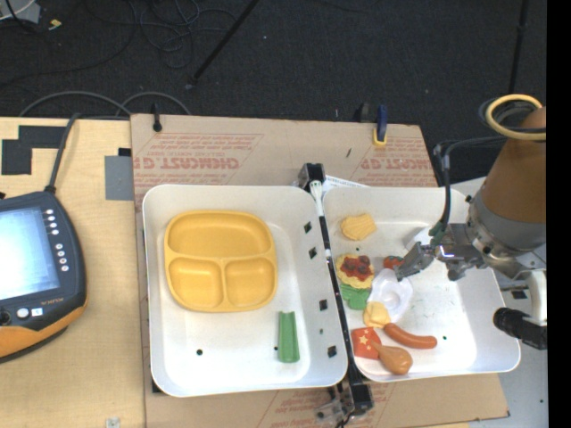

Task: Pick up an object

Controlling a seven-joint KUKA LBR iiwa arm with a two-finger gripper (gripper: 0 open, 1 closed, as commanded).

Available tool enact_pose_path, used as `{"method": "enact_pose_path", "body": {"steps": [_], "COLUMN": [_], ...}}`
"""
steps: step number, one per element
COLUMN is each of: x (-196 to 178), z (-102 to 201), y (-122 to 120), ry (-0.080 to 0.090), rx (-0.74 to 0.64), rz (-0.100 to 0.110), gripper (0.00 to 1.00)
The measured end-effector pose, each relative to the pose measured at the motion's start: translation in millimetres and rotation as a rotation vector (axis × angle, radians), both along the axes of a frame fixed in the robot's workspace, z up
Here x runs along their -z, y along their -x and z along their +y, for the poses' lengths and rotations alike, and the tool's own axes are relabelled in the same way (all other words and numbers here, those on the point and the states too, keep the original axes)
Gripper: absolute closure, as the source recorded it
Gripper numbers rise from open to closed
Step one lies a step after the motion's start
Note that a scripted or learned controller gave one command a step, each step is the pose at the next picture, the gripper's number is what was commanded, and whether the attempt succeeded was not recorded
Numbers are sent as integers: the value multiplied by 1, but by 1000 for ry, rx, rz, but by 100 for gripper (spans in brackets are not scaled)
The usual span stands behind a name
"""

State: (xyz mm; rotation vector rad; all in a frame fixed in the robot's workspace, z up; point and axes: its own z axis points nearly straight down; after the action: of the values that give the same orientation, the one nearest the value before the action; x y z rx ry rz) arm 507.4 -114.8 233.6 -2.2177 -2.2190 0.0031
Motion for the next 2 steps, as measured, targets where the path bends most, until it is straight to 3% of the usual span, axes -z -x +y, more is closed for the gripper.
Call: {"method": "enact_pose_path", "body": {"steps": [1, 2], "x": [-10, -45], "z": [-1, 30], "y": [0, 33], "ry": [-1, 0], "rx": [1, -2], "rz": [2, -3], "gripper": [100, 100]}}
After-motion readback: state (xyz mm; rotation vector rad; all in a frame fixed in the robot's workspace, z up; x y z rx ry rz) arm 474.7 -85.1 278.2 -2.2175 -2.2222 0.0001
